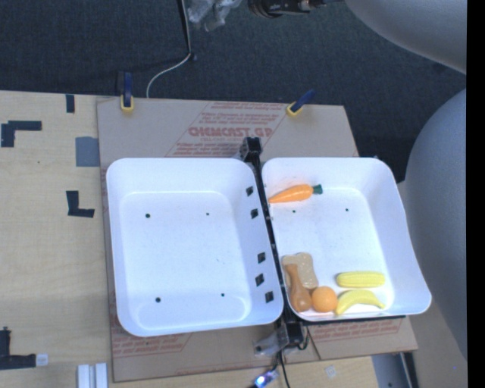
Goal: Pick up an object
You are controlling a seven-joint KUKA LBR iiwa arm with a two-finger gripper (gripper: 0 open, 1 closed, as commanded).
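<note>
The table [45, 227] is pale wood with a brown cardboard sheet [227, 125] laid over it, and on that sheet sit two shallow white bins side by side, their inner rims touching. The left bin [182, 250] is the wider-looking of the pair. The right bin [341, 227] holds all the objects. The grey arm [439, 151] curves along the right side, its bulk passing beside and above the right bin. The tool [220, 11] sits at the top edge, blurred and cut off, well apart from every object; I cannot tell how it is set.

In the right bin, a carrot [292, 194] lies near the far left corner. Along the near edge lie a yellow corn cob [361, 280] and a banana [359, 302] just beside it, a tan drumstick-like piece [298, 279], and an orange ball [324, 299] touching that piece.
</note>
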